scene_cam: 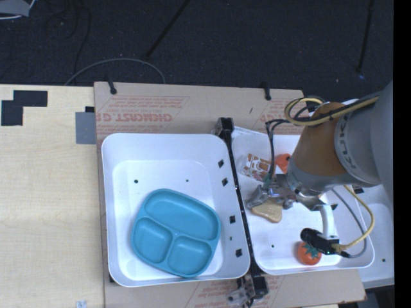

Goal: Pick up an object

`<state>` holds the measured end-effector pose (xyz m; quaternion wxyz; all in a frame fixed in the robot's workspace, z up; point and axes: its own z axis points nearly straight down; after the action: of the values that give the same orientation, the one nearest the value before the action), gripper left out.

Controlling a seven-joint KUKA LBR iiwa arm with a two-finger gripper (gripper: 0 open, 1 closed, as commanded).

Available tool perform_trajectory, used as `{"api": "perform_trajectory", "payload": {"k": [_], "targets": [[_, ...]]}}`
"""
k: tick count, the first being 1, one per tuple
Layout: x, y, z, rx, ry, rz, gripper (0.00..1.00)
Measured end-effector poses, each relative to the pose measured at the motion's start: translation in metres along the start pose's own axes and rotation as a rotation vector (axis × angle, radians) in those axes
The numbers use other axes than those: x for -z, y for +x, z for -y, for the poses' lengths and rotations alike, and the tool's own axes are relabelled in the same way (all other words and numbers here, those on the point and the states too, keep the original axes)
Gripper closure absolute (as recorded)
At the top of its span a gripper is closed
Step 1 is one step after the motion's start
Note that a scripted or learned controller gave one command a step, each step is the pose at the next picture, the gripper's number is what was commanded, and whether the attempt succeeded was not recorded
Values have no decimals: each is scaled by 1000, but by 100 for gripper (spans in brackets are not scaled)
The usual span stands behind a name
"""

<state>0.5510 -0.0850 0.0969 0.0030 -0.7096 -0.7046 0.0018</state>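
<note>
Near the right bin's [359,262] left wall, hand [268,194] over tan piece [268,212], grip state unclear.

Tan wedge [270,212], prob. bread, flat, right bin [359,262]

1. The left bin [122,159] has bare white floor along its far side and left wall; a blue divided plate [174,232] fills its near middle and right.
2. The dark divider [234,197] between the two bins bars any low crossing from one to the other.
3. In the right bin [282,258] the arm [340,149] covers the far right part, with yellow and black cables [359,226] looping over the right side.
4. The pincer [268,194] sits low near the divider, crowded by a tan piece [270,212] and a printed packet [257,167].
5. An orange fruit-like thing [308,253] lies at the near edge; bare floor lies left of it.
6. The desk [45,204] left of the bins is open wood.
</note>
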Motion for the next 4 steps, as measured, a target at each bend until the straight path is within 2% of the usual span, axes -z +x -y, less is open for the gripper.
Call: {"api": "perform_trajectory", "payload": {"k": [1, 3, 4], "targets": [[43, -3, -4, 3, -7, 2, 100], [155, -2, 3, 8, -10, 2, 100], [139, 46, 2, 11, -3, 0, 100]]}}
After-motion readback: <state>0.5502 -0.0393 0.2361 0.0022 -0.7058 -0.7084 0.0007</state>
